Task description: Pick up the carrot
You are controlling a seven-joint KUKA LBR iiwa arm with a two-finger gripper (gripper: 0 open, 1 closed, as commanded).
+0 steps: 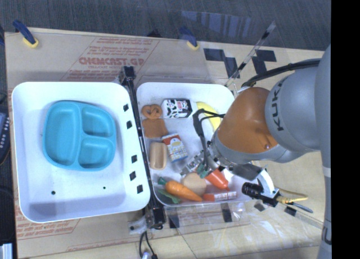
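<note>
Carrot [183, 190] lies against right bin's [147, 139] lower rim, hemmed by crowded toys; claw [203, 165] just upper right, grip state unreadable.

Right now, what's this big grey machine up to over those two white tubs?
A grey robot arm reaches in over the right-hand tub, which is crowded with toy food. Its tool sits low among the items near the tub's front. The carrot it is meant to pick up lies at the front edge, just beside the tool and not lifted. The left-hand tub holds a blue divided plate.
</note>
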